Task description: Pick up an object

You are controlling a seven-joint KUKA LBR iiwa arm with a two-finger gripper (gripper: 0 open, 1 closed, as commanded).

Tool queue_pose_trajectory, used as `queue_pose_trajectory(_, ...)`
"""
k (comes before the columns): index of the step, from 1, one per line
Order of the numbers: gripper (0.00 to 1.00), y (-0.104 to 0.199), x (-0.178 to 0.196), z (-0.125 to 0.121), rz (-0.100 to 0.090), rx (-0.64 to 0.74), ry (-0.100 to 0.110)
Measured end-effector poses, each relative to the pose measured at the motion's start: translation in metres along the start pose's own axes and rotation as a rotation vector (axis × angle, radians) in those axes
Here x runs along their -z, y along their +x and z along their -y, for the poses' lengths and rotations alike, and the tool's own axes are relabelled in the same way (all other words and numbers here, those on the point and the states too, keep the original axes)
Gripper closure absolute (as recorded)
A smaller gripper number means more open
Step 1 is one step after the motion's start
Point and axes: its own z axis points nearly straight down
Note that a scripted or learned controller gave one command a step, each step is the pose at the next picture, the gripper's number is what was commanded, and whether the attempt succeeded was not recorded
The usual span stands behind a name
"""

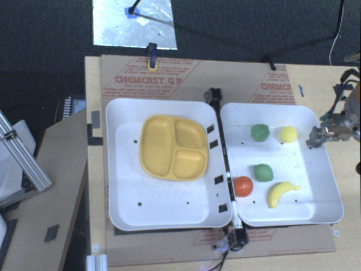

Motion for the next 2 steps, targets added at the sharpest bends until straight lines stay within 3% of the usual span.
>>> queue_pose_trajectory(1,1.0,0.0,0.044,-0.003,-0.001,0.001,0.002)
queue_pose_trajectory(2,1.0,0.057,0.03,-0.019,-0.005,0.005,0.007)
